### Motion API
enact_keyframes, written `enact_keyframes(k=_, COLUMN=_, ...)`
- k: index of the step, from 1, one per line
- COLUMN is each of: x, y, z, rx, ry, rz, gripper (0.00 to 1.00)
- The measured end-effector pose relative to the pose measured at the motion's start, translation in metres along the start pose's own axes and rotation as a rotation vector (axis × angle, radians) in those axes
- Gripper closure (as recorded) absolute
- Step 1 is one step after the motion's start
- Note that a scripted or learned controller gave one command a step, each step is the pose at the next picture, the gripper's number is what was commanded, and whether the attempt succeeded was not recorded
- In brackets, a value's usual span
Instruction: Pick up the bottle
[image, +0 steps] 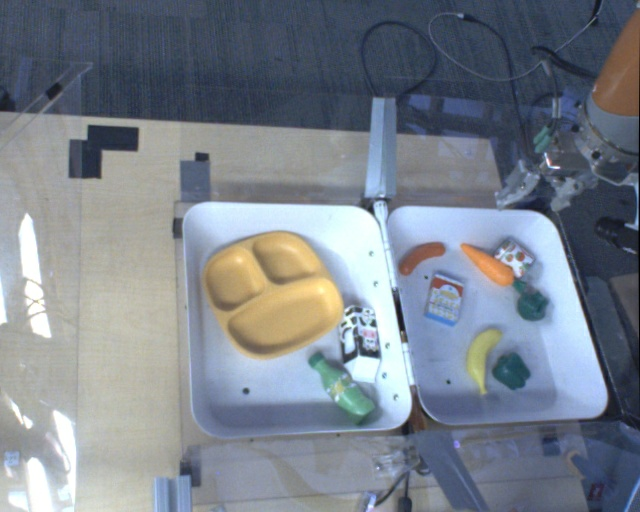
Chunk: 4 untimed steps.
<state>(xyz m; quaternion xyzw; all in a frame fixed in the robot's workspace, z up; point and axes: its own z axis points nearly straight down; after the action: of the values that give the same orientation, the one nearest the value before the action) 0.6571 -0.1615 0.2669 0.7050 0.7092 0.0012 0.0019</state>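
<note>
Plainly, the bottle (343, 386) is a small green thing lying on its side in the left bin (205, 400), down in that bin's near right corner, close to the front wall and to the divider between the two bins. Its long axis runs on a diagonal: the narrow neck and cap point up and to the left in the camera view, toward the yellow sectioned plate (270, 293), and the broader base points down and to the right, toward the bin's corner. Just above it, touching or nearly so, stands a little black-and-white carton (360, 338).

From the bottle to the gripper (545, 175) is a long way. The gripper hangs at the far right corner of the right bin (590, 395), above its back rim, so the bottle lies well off toward the near left, across the whole right bin and the divider. Whether the jaws are apart or together cannot be told at this size; nothing is seen between them.

I judge the reach has hardly begun. The coming move calls for a long diagonal travel, then a descent with the jaws turned across the bottle's diagonal, closing on its body. The carton and the bin walls crowd that spot, which may spoil the grasp.

The right bin's sausage (421, 256), carrot (487, 264), banana (482, 358) and small box (445, 299) lie under that path.
</note>
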Motion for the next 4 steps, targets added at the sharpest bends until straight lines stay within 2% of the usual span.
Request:
enact_keyframes(k=1, x=0.000, y=0.000, z=0.000, rx=0.000, ry=0.000, rz=0.000, gripper=0.00)
enact_keyframes(k=2, x=-0.042, y=-0.059, z=0.081, rx=-0.001, ry=0.000, rz=-0.316, gripper=0.00)
enact_keyframes(k=3, x=-0.043, y=-0.088, z=0.170, rx=-0.003, ry=-0.001, rz=-0.101, gripper=0.00)
enact_keyframes(k=4, x=-0.043, y=-0.086, z=0.158, rx=-0.010, ry=-0.003, rz=-0.103, gripper=1.00)
